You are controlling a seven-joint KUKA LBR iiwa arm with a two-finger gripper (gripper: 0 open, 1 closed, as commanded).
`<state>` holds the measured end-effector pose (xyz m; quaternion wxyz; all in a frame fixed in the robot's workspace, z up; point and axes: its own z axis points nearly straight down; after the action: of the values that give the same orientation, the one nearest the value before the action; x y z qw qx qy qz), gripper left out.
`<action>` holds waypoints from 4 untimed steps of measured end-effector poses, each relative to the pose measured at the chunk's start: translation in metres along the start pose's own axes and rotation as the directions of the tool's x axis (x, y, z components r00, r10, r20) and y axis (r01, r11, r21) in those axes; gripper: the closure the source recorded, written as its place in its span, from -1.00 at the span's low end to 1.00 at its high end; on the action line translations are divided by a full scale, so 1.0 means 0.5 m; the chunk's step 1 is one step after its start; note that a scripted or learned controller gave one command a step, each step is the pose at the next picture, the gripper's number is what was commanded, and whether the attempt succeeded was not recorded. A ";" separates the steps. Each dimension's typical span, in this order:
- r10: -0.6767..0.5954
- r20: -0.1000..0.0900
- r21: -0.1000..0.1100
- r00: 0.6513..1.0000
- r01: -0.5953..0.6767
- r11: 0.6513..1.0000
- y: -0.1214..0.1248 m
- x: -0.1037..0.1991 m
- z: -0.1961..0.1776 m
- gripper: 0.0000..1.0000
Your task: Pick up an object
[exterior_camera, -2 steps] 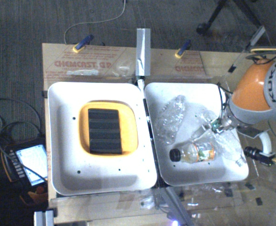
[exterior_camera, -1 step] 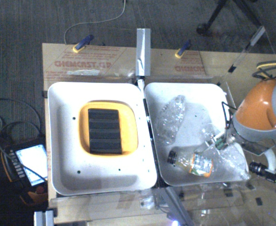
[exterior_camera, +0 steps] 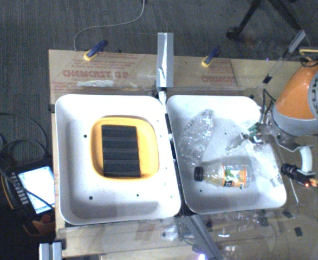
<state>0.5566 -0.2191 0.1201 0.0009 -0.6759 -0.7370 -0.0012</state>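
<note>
In the camera view, the right bin [exterior_camera: 267, 196] held a bottle [exterior_camera: 222, 175] lying on its side near the front wall and a crumpled clear bottle [exterior_camera: 198, 131] behind it. The left bin [exterior_camera: 72, 199] held a yellow tray [exterior_camera: 125, 148]. The pincer [exterior_camera: 252, 135] was over the right bin's far right part, but I could not tell its state.
</note>
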 end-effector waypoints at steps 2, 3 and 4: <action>0.007 0.005 -0.008 1.000 -0.007 1.000 0.024 0.231 0.056 -1.00; -0.032 0.012 -0.018 0.999 0.032 0.999 -0.122 0.146 0.055 -1.00; 0.131 0.006 0.002 0.991 -0.131 0.991 0.004 0.083 0.042 -1.00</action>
<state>0.5552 -0.1776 0.0992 -0.0002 -0.7228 -0.6911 0.0018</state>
